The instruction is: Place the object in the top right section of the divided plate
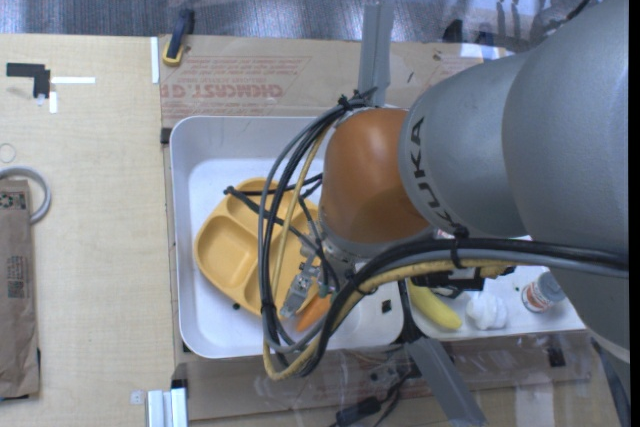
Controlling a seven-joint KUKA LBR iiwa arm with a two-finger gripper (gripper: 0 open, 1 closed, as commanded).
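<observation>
while arm (480, 165) covers divided plate (228, 245), banana (436, 308) lies apart.

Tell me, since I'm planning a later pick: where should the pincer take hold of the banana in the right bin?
Probably across the middle of the banana, from straight above. It lies flat on the bin floor, long and narrow, so closing across its short width suits it. The white lump sits close to its right end, so stay off that end.

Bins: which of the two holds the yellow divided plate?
The left bin, under the arm's orange band. The right bin holds a banana, a white lump and a small bottle instead.
</observation>
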